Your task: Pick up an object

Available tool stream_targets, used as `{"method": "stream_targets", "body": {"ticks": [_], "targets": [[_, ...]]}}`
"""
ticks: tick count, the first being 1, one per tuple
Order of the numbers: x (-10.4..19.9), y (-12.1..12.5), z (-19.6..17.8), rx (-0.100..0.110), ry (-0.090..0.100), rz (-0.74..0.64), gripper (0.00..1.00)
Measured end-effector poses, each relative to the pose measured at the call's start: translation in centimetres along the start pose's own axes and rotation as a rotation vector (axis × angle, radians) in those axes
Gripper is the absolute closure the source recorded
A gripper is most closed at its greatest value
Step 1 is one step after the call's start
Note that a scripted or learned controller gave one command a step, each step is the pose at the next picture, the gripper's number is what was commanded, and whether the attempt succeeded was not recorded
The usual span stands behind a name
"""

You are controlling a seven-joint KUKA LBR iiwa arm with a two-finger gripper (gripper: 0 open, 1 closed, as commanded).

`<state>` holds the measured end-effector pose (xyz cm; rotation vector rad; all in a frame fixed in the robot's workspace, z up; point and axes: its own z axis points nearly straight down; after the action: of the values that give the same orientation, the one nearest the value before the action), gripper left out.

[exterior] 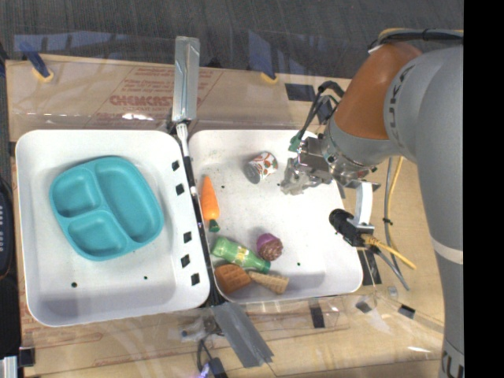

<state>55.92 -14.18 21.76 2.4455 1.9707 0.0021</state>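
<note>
Claw [293, 181] over open bin floor [315, 235]

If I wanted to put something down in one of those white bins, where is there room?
Left bin: bare floor below the teal tray. Right bin: open middle between the small can, the carrot and the purple toy. Its lower left corner is crowded, and the hand hangs beside the can.

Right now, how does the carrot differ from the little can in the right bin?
The carrot is orange, long and tapered, while the can is short, rounded and silvery with a red and white label. The carrot lies against the right bin's left wall, running roughly top to bottom of the view; the can lies tipped over nearer the middle, just left of the gripper. Both rest on the bin floor, and neither touches another object.
</note>
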Motion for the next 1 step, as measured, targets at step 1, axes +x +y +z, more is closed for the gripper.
{"method": "stream_targets", "body": {"ticks": [1], "targets": [[8.61,3.01,-0.35,0.007,-0.002,0.250,1.00]]}}
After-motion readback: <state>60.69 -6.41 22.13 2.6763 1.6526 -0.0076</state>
